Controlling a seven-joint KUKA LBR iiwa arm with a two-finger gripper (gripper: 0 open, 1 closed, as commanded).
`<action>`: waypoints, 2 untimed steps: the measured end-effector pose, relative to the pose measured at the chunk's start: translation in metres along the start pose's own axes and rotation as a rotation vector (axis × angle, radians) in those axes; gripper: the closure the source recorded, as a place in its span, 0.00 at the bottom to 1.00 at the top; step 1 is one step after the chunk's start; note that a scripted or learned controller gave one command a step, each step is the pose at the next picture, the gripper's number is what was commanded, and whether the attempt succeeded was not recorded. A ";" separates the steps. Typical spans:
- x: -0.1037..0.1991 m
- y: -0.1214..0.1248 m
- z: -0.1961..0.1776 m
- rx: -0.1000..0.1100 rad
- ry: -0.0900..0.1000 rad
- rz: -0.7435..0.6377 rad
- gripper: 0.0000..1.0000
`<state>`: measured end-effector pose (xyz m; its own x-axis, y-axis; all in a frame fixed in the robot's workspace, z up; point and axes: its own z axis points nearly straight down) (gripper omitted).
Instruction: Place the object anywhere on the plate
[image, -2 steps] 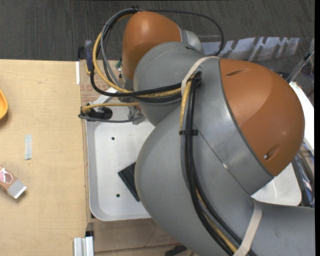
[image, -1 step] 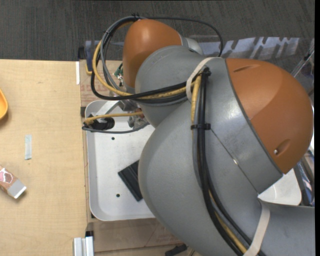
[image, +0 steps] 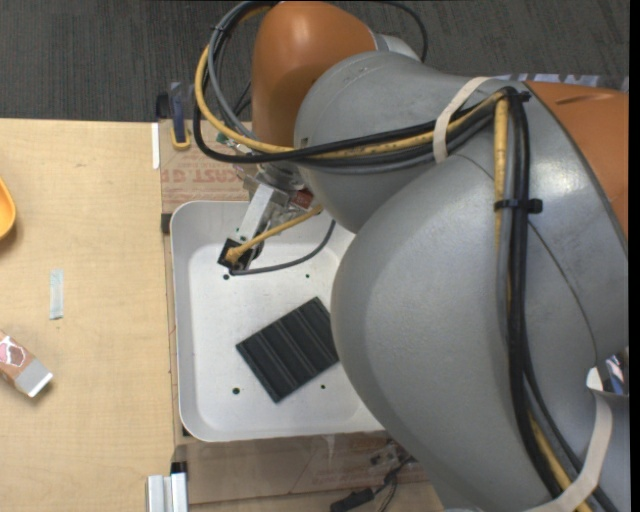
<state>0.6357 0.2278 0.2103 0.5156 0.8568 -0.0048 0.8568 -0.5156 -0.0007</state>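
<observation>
A black ribbed rectangular block (image: 290, 349) lies flat in the middle of the white bin (image: 200, 400), turned at a slant. An orange plate (image: 4, 210) peeks in at the far left edge, on the wooden board. My gripper (image: 285, 195) sits at the bin's far side, mostly covered by the grey wrist and the orange band above it. It is apart from the block, up and slightly left of it. The large grey arm covers the bin's right part.
The wooden board (image: 90, 400) left of the bin bears a small grey strip (image: 56, 295) and a brown and white wrapped item (image: 23, 366). A blue clamp (image: 178, 112) stands at the board's far corner. Cardboard lies behind and in front of the bin.
</observation>
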 end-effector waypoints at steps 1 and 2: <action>-0.128 0.029 -0.034 0.001 0.000 -0.073 1.00; -0.087 0.032 -0.086 -0.001 0.001 -0.422 1.00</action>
<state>0.6187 0.1365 0.2970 0.1197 0.9928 -0.0037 0.9928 -0.1197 -0.0017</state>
